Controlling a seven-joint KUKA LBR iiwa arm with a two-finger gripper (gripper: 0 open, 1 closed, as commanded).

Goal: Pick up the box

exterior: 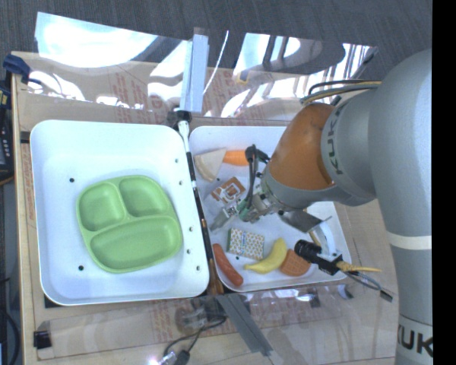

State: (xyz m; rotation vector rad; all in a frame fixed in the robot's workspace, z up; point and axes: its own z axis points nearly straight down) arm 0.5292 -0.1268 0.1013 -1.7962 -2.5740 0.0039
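A small brown-and-white box (229, 191) lies in the right bin (273, 134), near its left wall. My gripper (241, 210) hangs low in that bin, just below and to the right of the box, very close to it or touching its lower edge. Nothing shows held in the gripper. The arm's orange band and grey wrist cover the middle and right of the bin.
Around the gripper lie a pale wedge (209, 163), an orange carrot (234, 157), a speckled square pack (245, 242), a banana (269, 258), a sausage (228, 265) and a brown round biscuit (295, 263). The left bin (53, 204) holds a green divided plate (129, 223).
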